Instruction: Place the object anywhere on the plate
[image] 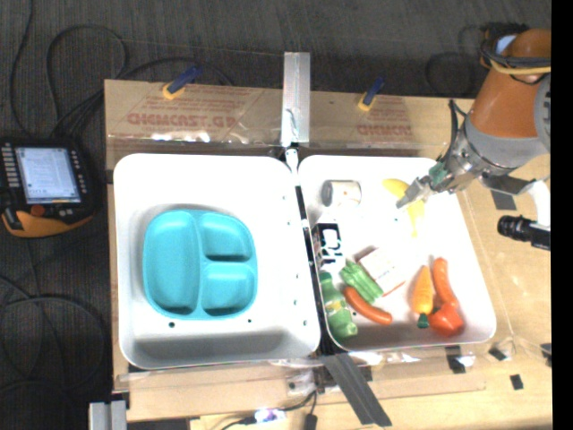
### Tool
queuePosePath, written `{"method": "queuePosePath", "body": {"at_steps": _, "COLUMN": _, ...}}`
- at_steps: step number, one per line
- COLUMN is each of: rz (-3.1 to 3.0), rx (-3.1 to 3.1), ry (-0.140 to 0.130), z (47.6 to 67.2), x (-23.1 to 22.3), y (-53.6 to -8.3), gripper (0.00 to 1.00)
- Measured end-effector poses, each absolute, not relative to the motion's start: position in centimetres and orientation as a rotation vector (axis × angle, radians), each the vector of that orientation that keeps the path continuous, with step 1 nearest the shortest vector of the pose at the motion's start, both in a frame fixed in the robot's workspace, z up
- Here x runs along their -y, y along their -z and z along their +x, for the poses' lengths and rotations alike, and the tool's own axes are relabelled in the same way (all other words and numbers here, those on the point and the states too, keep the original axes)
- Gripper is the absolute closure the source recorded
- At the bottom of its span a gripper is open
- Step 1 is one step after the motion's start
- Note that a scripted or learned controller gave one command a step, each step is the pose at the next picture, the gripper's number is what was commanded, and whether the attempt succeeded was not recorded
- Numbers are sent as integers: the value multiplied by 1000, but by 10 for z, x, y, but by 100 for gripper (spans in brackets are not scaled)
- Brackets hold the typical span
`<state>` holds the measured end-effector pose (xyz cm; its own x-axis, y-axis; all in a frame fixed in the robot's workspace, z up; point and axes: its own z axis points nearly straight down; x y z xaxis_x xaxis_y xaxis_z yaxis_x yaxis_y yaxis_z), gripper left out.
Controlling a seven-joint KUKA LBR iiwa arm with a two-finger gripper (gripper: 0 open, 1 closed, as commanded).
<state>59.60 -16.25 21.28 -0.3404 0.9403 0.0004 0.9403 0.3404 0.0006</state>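
A turquoise plate (199, 262) with three compartments lies in the left bin (134, 330), its long axis running toward and away from the camera. The right bin (479, 276) holds the toy food: one yellow banana (397, 187), two orange carrots (422, 290), one green pepper (361, 280). The claw (414, 193) hovers just beside the banana; its spread cannot be told.

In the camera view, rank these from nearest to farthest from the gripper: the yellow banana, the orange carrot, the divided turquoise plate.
Measured from the gripper, over the right bin's far side:
1. Yellow banana, just beside the fingertips in the right bin.
2. Orange carrot, toward the near side of the same bin.
3. Divided turquoise plate, across in the left bin.
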Motion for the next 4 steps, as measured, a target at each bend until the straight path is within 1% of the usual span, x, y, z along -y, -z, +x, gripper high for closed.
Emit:
{"method": "queuePosePath", "body": {"at_steps": 1, "rz": 1781, "rx": -2587, "ry": 0, "z": 632, "x": 105, "y": -249, "gripper": 100}}
{"method": "queuePosePath", "body": {"at_steps": 2, "rz": 1665, "rx": -2663, "ry": 1, "z": 604, "x": 42, "y": -301, "gripper": 100}}
{"method": "queuePosePath", "body": {"at_steps": 3, "rz": 1593, "rx": -2709, "ry": 1, "z": 576, "x": -54, "y": -294, "gripper": 100}}
{"method": "queuePosePath", "body": {"at_steps": 4, "rz": 1466, "rx": -2779, "ry": 2, "z": 577, "x": -128, "y": -286, "gripper": 100}}
